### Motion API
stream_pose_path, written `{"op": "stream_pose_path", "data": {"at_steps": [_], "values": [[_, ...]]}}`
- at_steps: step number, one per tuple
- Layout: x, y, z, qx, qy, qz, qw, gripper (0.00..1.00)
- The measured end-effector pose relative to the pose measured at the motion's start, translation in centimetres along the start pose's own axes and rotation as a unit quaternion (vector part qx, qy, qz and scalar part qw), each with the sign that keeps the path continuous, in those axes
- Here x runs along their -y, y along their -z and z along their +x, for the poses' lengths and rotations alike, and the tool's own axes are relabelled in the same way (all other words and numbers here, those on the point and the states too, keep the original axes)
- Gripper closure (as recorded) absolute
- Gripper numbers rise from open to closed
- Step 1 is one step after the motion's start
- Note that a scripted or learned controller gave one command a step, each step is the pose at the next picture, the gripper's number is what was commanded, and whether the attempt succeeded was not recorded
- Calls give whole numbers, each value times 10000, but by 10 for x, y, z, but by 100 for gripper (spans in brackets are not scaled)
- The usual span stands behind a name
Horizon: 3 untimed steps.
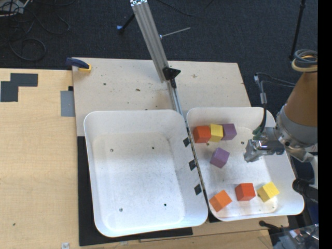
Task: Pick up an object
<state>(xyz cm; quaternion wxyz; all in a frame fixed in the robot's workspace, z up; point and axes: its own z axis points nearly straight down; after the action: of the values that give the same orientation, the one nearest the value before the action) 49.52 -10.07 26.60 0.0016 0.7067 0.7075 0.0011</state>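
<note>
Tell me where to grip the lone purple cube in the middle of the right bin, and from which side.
Take the lone purple cube from above, across two opposite flat faces. It stands apart from the red, yellow and purple row behind it, so fingers should fit either side. It sits slightly turned, so rotate the gripper to match.

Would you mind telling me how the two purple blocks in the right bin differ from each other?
The upper purple block sits at the end of a row, touching a yellow block, which adjoins a red block; the lower purple block stands alone, apart from everything. The upper one lies near the bin's far wall; the lower one is near the bin's middle. The lower one is turned more diagonally. Both look alike in colour, shape and size.
</note>
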Motion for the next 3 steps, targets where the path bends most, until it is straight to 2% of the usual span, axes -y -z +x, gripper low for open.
{"op": "stream_pose_path", "data": {"at_steps": [1, 3], "values": [[-28, -17, 44, -7, 11, 31, 10000, 100], [-94, -17, 140, -2, 10, 24, 10000, 100]]}}
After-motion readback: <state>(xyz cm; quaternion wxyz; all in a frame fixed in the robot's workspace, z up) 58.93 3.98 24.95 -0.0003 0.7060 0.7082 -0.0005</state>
